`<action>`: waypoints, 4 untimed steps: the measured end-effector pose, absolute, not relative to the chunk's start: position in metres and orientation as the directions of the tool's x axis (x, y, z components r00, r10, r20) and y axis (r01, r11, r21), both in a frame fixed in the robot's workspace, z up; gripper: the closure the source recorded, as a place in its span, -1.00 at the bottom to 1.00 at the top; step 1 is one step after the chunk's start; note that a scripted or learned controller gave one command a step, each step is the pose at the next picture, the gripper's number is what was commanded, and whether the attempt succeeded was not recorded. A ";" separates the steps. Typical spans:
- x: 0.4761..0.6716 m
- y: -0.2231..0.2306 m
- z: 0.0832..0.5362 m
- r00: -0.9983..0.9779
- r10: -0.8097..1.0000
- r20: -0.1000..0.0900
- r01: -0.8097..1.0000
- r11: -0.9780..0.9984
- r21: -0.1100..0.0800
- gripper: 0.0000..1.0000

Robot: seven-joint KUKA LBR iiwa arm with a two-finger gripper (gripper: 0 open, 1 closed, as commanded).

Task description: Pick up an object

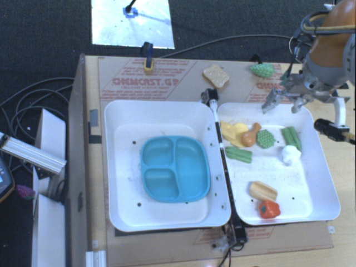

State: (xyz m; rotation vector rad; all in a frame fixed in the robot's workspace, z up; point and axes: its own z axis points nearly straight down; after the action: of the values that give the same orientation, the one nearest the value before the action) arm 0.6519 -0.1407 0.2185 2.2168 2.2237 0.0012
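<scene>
Gripper poised over the far edge of the right bin, toy food below it

Camera view: the gripper (285,100) hangs with fingers spread and nothing between them, above the right bin's (322,166) far rim. The nearest pick, a green bean pod (291,137), lies just toward the camera from it, long axis running roughly far-to-near; a white piece (290,154) sits just beyond

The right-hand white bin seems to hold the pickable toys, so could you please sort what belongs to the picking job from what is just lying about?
Belongs to the job:
- gripper
- right white bin
- orange plastic drumstick
- round green toy
- red toy pepper
- tan bread roll

Just lying about:
- blue sectioned plastic plate in the left white bin
- toast slice
- green knobbly toy on the cardboard
</scene>
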 end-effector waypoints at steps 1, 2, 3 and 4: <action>0.611 -0.132 0.115 -0.002 1.000 0.000 1.000 0.002 -0.002 -1.00; 0.665 -0.156 0.104 -0.004 1.000 -0.001 1.000 0.004 0.003 -1.00; 0.643 -0.161 0.084 -0.002 1.000 -0.001 1.000 0.002 0.001 -1.00; 0.624 -0.184 0.098 -0.001 1.000 -0.002 1.000 0.001 0.002 -1.00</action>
State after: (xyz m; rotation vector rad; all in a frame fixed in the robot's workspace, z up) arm 0.6242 -0.1839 0.0982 2.2184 2.2208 0.0003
